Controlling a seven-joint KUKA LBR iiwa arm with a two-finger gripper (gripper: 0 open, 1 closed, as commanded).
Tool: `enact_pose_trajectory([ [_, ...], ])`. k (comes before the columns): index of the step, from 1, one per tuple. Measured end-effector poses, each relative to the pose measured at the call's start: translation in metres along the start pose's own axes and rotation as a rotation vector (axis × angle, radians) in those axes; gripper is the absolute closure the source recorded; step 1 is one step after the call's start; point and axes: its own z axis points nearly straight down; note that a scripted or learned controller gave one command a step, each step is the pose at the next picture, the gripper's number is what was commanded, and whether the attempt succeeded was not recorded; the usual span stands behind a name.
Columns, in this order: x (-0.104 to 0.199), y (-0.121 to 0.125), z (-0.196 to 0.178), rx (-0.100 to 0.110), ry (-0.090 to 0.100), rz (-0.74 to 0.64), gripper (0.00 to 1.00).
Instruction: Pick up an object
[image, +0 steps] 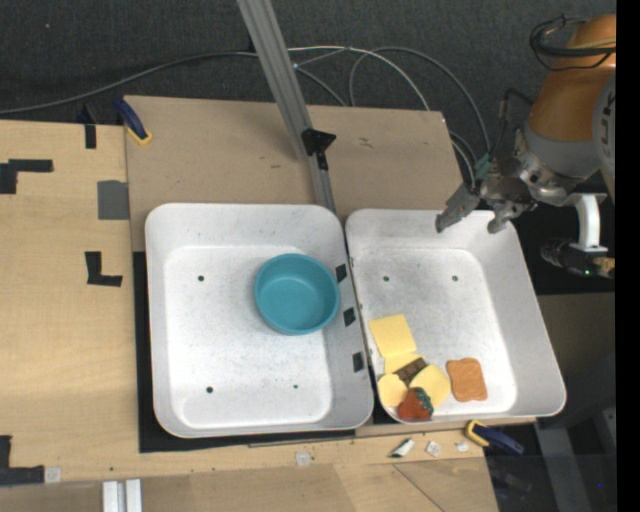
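The gripper (468, 216) hangs with fingers spread apart, holding nothing, over the right bin's (500, 290) 1 o'clock corner. A yellow block (392, 335), an orange piece (466, 379) and a red piece (412, 405) cluster at that bin's 6 o'clock edge. The blue bowl (295, 292) sits mid left bin (190, 330).

Even, fairly bright overhead light, soft shadows, mild glare on white bins (180, 225), slight softness.

One fixed camera is looking down at a slant from above the surface (60, 330), taking in both white bins (175, 400) side by side from moderately far.
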Motion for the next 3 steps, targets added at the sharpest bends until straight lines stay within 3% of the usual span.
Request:
enact_pose_trajectory([
  [1, 0.000, 0.000, 0.000, 0.000, 0.000, 0.000, 0.00],
  [3, 0.009, -0.013, 0.121, 0.008, 0.001, 0.001, 0.00],
])
